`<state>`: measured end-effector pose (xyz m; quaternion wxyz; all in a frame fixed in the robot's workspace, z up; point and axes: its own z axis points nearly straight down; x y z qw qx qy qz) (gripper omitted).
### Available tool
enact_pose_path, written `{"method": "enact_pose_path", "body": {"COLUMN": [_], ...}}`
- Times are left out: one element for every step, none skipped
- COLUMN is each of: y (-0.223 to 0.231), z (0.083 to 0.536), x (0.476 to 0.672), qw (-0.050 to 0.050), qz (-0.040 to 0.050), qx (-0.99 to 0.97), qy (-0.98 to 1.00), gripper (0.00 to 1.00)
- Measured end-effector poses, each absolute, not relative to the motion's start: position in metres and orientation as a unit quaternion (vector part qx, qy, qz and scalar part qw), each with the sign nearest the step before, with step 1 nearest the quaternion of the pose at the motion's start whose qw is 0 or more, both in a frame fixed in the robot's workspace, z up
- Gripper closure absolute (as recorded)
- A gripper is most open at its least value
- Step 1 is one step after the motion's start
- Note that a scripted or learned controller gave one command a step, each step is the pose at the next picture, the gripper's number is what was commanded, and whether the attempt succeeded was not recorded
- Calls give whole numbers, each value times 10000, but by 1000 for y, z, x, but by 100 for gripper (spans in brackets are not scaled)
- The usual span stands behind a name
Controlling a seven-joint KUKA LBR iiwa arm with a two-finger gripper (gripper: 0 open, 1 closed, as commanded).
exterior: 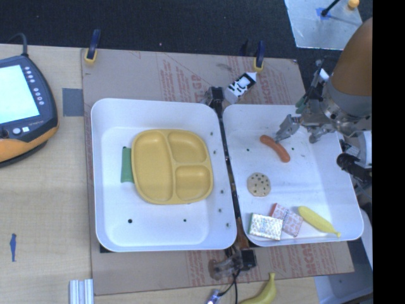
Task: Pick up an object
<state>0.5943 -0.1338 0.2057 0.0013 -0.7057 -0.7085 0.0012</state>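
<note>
1. Nearest the camera: banana (264, 291) on the bench, outside the right bin (329, 175).
2. Target candidate: sausage (275, 148), upper part of the right bin.
3. Risk: rounded sausage may roll from closing fingers; judged likely to slip.
4. Gripper (296, 128): just right of the sausage, fingers spread, holding nothing.
5. Arm: reaches in from the right.

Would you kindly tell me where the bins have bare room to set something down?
Left bin: bare floor in front of the yellow tray. Right bin: open middle between sausage and banana. Crowded: front edge with cookie and packets.
</note>
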Motion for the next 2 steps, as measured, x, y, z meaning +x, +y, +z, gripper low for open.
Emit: {"method": "enact_pose_path", "body": {"y": [-172, -158], "z": [132, 91], "x": [621, 625], "qw": [14, 18], "qz": [29, 25], "qx": [-7055, -7050], "qy": [-7087, -7092], "gripper": [0, 0]}}
